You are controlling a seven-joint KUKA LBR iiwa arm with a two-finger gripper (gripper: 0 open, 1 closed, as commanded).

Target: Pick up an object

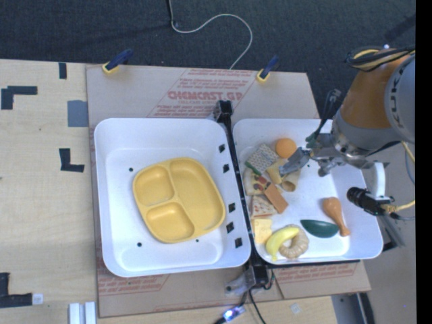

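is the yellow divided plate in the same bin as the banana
No, the yellow divided plate lies alone in the left bin, while the banana sits in the right bin among the other toy foods.

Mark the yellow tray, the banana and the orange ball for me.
Yellow tray (178,199), camera view: centre, where its dividers meet.
Banana (279,238), camera view: middle of its curve.
Orange ball (286,147), camera view: its centre.

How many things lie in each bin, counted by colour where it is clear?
Left bin:
Yellow tray: 1
Right bin:
Orange ball: 1
Orange-brown drumstick: 1
Dark green piece: 1
Yellow banana: 1
Other small pieces: too cluttered to count
Total counted: 5
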